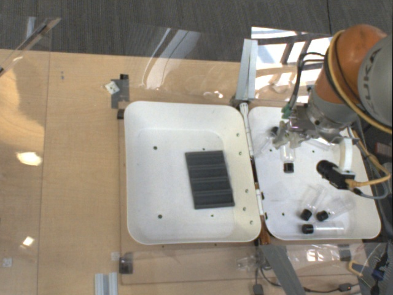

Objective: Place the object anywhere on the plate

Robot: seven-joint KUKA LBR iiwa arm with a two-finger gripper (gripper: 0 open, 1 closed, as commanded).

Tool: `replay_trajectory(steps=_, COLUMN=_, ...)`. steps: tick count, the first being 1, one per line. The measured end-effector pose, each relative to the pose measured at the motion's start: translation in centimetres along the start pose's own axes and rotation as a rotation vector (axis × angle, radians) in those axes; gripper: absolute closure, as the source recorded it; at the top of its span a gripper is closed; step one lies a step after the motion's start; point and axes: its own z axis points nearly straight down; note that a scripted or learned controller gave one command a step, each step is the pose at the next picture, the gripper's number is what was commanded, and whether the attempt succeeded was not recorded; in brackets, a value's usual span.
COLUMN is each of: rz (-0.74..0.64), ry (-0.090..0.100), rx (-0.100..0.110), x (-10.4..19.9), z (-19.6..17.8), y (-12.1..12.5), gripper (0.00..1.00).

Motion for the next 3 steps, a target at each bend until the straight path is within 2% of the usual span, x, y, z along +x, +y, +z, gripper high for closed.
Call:
replay_trajectory(steps=1, rz=0.540, ry=0.001, rx=0.005, x=14.4, z=3.0, y=-3.6, gripper=1.00)
replay_trajectory(steps=2, rz=-0.113, ry=0.003, rx=0.000, x=18.9, z=-2.1, y=-5.1, gripper=1.00)
replay_trajectory(steps=3, rz=0.080, ry=0.002, rx=0.002, x=22.7, z=-8.3, y=-3.6, gripper=1.00)
